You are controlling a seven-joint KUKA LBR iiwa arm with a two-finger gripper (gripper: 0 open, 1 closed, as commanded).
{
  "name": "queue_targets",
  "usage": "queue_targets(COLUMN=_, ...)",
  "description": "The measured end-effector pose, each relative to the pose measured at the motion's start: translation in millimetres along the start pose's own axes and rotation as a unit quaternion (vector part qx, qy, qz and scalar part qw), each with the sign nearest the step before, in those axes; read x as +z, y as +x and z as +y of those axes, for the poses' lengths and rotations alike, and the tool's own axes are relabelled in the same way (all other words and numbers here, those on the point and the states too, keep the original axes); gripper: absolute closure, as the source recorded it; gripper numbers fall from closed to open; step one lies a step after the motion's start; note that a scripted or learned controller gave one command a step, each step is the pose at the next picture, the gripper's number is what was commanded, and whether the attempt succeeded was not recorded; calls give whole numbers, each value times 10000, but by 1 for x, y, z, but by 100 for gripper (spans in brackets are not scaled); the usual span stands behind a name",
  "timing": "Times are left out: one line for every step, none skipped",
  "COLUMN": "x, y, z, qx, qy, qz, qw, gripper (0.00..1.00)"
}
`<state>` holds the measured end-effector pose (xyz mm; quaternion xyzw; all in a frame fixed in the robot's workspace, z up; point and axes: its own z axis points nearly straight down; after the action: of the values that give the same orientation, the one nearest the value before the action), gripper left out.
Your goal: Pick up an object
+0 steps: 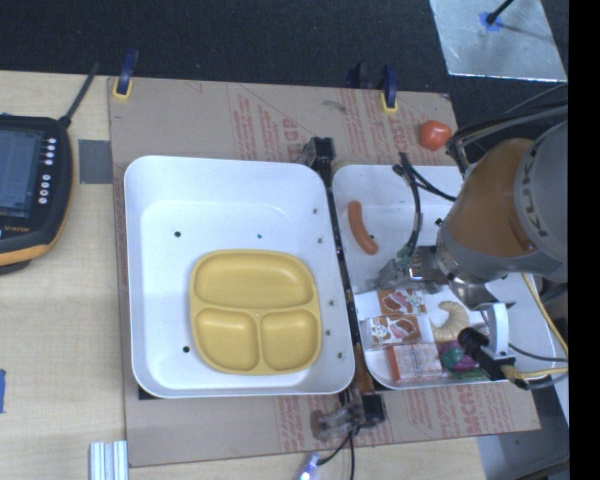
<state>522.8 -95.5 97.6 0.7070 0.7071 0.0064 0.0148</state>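
White bins (150,183): yellow tray (255,311), sausage (361,227).

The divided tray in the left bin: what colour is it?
Pale yellow, plain; the divided tray shows clearly in the camera view.

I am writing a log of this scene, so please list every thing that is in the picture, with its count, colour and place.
white bins: 2, white, side by side on the brown board.
divided tray: 1, yellow, in the left bin.
sausage: 1, reddish brown, upper part of the right bin.
printed packets: a few, white and brown, lower part of the right bin; exact count unclear.
small items: green and purple, lower right of the right bin, too cluttered to name.
tomato-like ball: 1, red, on the board above the right bin.
control pendant: 1, black and orange, far left.
clamps: 2, blue and yellow, top edge of the board.
arm: 1, grey and orange, over the right bin.
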Motion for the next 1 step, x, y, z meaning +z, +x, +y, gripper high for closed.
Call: queue_targets(x=-10, y=-1, z=1, qx=-18, qy=-10, qz=-13, qw=10000, gripper=100)
